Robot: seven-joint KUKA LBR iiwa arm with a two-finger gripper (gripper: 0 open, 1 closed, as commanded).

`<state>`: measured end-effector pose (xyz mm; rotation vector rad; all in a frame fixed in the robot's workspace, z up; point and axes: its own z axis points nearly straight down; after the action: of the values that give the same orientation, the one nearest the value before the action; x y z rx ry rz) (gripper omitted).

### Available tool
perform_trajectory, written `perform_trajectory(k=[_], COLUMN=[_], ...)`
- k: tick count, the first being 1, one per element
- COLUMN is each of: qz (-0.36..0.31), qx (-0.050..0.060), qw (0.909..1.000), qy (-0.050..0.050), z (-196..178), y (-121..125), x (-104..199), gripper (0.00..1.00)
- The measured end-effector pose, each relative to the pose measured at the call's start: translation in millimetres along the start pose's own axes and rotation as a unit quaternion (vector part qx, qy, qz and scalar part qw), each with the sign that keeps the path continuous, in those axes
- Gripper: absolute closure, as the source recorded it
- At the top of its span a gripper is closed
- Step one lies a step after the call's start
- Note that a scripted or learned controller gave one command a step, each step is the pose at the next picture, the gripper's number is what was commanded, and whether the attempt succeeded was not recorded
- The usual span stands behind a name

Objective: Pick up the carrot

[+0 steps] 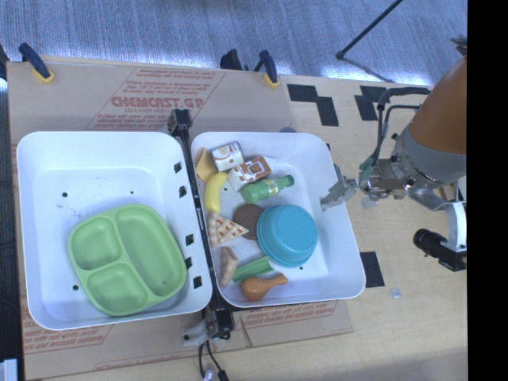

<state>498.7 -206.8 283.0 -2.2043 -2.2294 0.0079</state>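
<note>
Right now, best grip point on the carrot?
Take the carrot at its fat orange end, coming straight down with jaws across its width. It lies flat near the right bin's front wall, thin end pointing right; the blue bowl crowds its far side.

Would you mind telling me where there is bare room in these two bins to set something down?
Left bin: bare floor above the green tray. Right bin: crowded; banana, bottle, blue bowl and carrot pack it, leaving a strip along its right wall.
</note>
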Motion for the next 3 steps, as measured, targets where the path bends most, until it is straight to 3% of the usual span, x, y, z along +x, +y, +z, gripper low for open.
perform_trajectory(k=[1,2,3], qz=[-0.162,-0.108,-0.091], qx=[-0.005,0.006,-0.008], qw=[0.9867,0.9941,0.9958], qy=[-0.005,0.003,-0.006], z=[-139,77,-189], y=[11,27,43], x=[23,51,35], gripper=[0.0,0.0,0.0])
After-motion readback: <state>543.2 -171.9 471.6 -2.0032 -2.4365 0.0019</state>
